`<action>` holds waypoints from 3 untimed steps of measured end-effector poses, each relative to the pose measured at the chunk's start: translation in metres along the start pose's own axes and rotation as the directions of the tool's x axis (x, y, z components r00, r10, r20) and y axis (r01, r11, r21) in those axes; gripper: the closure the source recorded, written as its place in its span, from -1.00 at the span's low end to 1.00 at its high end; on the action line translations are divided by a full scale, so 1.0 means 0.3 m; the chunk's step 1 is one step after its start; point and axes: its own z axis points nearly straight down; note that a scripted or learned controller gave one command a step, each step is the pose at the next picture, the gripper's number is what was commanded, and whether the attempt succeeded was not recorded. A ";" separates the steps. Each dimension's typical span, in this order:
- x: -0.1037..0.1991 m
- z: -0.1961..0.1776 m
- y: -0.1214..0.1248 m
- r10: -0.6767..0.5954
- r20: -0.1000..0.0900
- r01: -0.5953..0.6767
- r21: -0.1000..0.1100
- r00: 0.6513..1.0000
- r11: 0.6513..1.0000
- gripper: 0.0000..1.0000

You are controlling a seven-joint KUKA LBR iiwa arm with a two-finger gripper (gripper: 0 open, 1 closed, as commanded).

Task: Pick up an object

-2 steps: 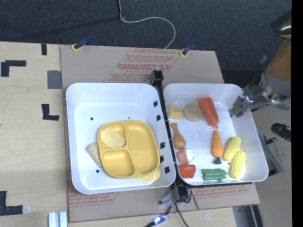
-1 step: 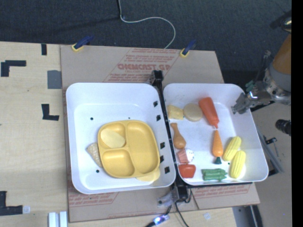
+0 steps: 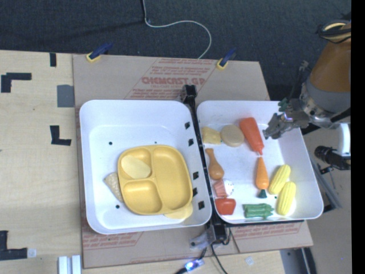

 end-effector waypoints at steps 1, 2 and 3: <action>0.163 -0.028 -0.054 0.000 -0.001 0.000 0.001 1.000 1.000 1.00; 0.327 -0.023 -0.082 0.000 0.000 0.000 0.002 1.000 1.000 1.00; 0.486 0.037 -0.152 0.000 0.000 0.000 0.005 1.000 1.000 1.00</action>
